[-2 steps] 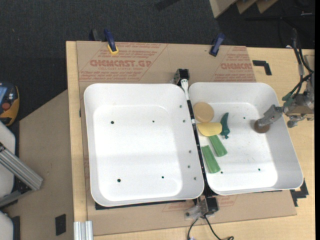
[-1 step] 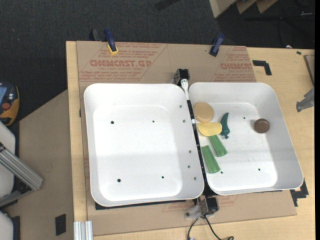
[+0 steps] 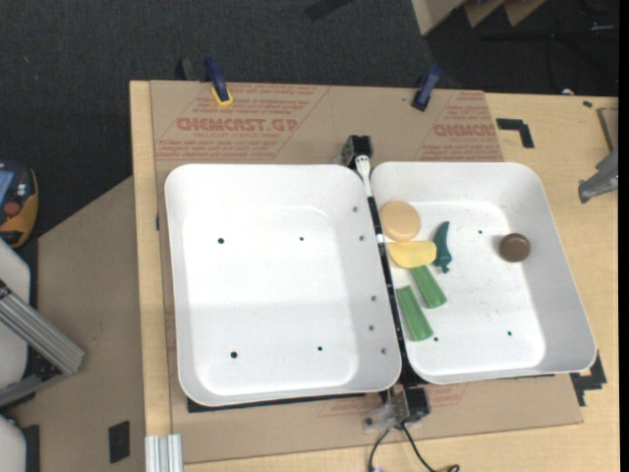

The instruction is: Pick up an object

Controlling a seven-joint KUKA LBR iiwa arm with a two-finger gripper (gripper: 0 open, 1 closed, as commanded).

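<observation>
Two white bins sit side by side on a cardboard sheet (image 3: 324,116) printed with red lettering, which two blue clamps (image 3: 216,81) hold at its far edge. The left bin (image 3: 265,293) shows only its bare white floor. The right bin (image 3: 491,313) holds six small objects. Five are bunched against its left wall: one tan disc (image 3: 400,220), one yellow piece (image 3: 413,255) touching the disc's near edge, one teal piece (image 3: 442,246) just right of the yellow one, and two green sticks (image 3: 428,286) lying nearer the camera. One brown ball (image 3: 514,248) lies alone toward the bin's right side. A grey part of the gripper (image 3: 598,183) shows at the right edge, outside the bin's far right corner. Whether it is spread or pressed together cannot be told. The brown ball lies nearest it, and the bunched five well apart from it.
</observation>
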